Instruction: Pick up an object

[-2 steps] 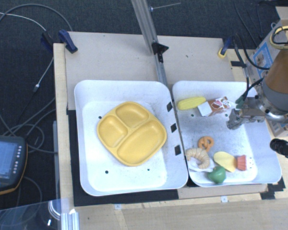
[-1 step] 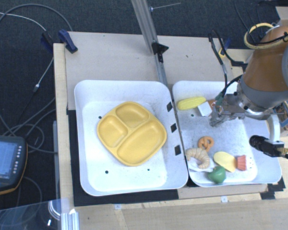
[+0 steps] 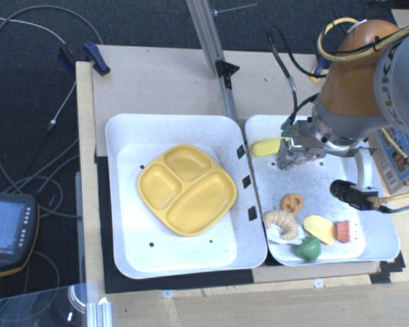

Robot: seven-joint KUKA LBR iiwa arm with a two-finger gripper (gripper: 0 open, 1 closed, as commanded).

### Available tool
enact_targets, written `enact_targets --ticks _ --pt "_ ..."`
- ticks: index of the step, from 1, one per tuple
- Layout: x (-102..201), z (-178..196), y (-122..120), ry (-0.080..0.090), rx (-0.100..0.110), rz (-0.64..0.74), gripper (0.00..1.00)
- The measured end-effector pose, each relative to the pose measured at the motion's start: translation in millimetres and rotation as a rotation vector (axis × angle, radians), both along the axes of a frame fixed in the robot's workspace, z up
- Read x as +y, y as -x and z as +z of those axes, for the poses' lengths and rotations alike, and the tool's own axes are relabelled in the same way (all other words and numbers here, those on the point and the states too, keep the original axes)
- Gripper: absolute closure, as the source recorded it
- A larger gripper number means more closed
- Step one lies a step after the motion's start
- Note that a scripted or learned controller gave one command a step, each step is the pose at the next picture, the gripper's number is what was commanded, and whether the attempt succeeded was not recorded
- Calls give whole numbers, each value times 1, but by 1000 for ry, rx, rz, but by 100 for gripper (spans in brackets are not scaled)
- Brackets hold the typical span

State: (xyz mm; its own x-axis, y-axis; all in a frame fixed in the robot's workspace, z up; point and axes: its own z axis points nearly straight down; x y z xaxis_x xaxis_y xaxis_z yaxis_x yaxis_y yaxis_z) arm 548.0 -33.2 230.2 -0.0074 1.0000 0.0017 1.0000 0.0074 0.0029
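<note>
Yellow and stubby, a banana-like toy (image 3: 265, 148) is seen lying in the right bin (image 3: 388, 234), at its upper left corner, close beside the wall it shares with the left bin (image 3: 123, 196). Its right end is met by the hand (image 3: 288, 157), which is lowered into the bin just beside it; whether the toy is touched cannot be told, and whether the hand is spread or pressed together cannot be made out from above.

Along the near edge of the right bin a small cluster is gathered: a brown pretzel (image 3: 292, 202), a pale curled shrimp (image 3: 283, 221) just below it, a yellow lemon-shaped piece (image 3: 318, 228), a green rounded piece (image 3: 308, 249) touching the lemon shape from below, and a small red block (image 3: 342, 231) at the right of the cluster. These are well apart from the banana toy.

In the left bin a single yellow divided plate (image 3: 187, 190) with three compartments is laid flat near the middle. Both bins are carried side by side on the pale wooden surface (image 3: 157, 80).
</note>
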Motion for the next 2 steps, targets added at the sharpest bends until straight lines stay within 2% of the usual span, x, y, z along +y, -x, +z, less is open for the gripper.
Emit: enact_targets --ticks 1,2 --pt "61 2 -9 -1 1 1 100" --pt "115 13 -29 -1 -1 0 100"
